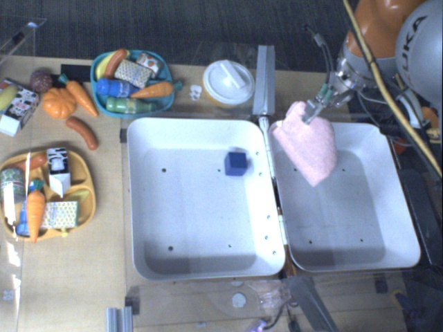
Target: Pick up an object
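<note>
A pink cloth [309, 147] hangs over the back left part of the right bin [360, 247], its top corner pinched between the fingers of my gripper [313, 114]. The gripper is shut on that corner, and the cloth droops down and to the right below it, lifted off the bin floor. A small blue cube [236, 163] rests on the floor of the left bin [194, 241], toward its back right. The grey arm with its orange band [387, 12] reaches in from the upper right.
Behind the bins stand a white lidded container [229, 81] and a blue bowl of toy food [131, 81]. At the left lie toy carrots, a sausage and a yellow plate of toy food [45, 196]. Cables run down the right side.
</note>
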{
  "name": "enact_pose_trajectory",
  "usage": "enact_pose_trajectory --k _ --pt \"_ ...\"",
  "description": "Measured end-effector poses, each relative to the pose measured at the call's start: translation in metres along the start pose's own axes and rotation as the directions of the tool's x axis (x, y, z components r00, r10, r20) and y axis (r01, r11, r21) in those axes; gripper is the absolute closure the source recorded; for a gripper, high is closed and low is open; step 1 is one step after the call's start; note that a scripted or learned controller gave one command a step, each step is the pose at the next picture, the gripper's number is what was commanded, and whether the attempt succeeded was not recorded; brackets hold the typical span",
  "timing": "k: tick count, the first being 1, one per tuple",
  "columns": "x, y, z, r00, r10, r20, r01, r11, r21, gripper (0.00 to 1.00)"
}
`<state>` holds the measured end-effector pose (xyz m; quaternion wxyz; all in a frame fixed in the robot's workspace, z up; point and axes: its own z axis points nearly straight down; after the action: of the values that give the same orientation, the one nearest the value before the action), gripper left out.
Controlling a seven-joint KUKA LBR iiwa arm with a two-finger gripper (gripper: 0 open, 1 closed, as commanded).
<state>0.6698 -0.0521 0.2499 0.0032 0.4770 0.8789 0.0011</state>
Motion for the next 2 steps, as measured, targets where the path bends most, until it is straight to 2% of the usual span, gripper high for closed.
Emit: enact_pose_trajectory --k 1,2 --pt "0.010 0.006 0.065 0.946 -0.326 -0.002 0.326 0.946 0.000 1.00" --pt "0.082 -0.002 0.064 1.000 0.019 -0.003 -0.019 1.000 0.001 1.00"
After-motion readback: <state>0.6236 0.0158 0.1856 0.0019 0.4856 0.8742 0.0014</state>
